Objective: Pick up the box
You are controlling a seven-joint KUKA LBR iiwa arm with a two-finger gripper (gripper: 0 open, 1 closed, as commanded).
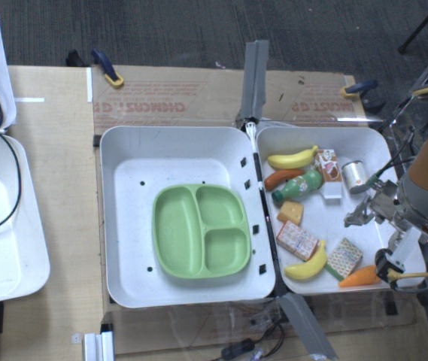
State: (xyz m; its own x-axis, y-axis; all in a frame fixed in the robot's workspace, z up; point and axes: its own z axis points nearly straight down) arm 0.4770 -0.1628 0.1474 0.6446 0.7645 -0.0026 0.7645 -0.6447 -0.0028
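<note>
Where the right bin (375, 138) sits: two bananas, three boxes (jaws' state unclear).

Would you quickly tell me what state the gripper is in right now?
Gripper: over the right bin; open or shut cannot be told.

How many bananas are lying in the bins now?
2. One banana lies at the far end of the right bin, beside the carrot-like piece. The other banana lies near the front edge, between two small boxes. None seems hidden.
</note>
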